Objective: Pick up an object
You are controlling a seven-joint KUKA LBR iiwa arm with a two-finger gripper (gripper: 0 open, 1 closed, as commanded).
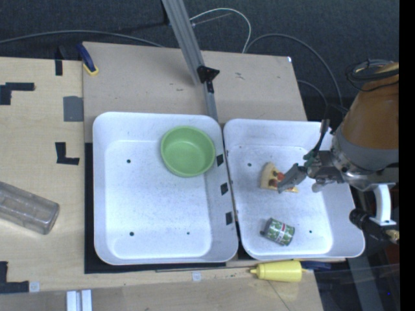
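Note:
A tan toy pizza slice with red and yellow bits lies in the right bin, near its middle. A small green can lies on its side toward that bin's front. A green bowl sits at the back right of the left bin. My gripper hangs low over the right bin, its dark fingertips just right of the pizza slice and touching or nearly touching its right edge. The fingers look spread, with nothing held between them.
A yellow bottle lies on the bench just in front of the right bin. A clear plastic container lies at the far left. A grey pole slants down to the bins' back edge. Cables run behind the bins.

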